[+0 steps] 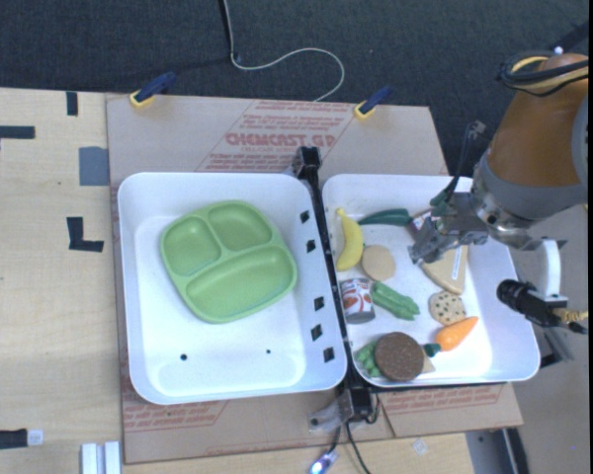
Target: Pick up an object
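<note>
The right bin [494, 363] holds toy food: a yellow banana [349, 239], a tan round cookie [380, 263], a small can [357, 299], a green pepper [395, 301], a burger [399, 355], an orange carrot [457, 333], a spotted cracker [446, 308] and a pale wedge [448, 271]. A green bean [383, 217] lies near the bin's back. My gripper [430, 242] hangs over the bin's middle right, just above the wedge's left edge. Nothing shows between its fingers.
The left bin [143, 265] carries a green divided plate [228, 260]. A black divider with clips [317, 255] runs between the bins. Cardboard [277, 136] lies under both, and a white cable [277, 62] trails behind. A black fitting [529, 299] sticks out at the right bin's edge.
</note>
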Available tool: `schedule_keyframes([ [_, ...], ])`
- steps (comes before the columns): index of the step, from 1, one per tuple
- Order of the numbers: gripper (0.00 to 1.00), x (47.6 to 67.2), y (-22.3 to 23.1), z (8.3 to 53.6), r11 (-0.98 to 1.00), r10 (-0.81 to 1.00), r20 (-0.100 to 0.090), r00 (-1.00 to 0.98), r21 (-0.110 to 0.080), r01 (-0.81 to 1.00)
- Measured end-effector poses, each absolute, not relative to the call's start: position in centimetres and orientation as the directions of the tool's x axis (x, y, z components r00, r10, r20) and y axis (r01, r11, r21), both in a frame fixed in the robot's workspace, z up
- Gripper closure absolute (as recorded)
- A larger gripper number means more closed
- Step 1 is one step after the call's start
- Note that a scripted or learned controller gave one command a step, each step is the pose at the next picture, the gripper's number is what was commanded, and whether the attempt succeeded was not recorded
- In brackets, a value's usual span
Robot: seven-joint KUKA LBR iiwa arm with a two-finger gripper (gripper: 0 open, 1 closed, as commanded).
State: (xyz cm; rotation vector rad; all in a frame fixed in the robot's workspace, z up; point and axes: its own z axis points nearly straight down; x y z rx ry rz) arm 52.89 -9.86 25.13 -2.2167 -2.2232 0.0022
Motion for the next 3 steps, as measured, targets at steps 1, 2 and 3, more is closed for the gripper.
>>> schedule_keyframes([
  [1,1.0,52.9,-9.8,26.1,0.004,1.0,0.001,-0.004,-0.004,1.0],
  [2,1.0,52.9,-9.8,27.0,0.005,1.0,0.001,-0.005,-0.004,1.0],
  [3,1.0,52.9,-9.7,27.9,0.007,1.0,0.001,-0.007,-0.005,1.0],
])
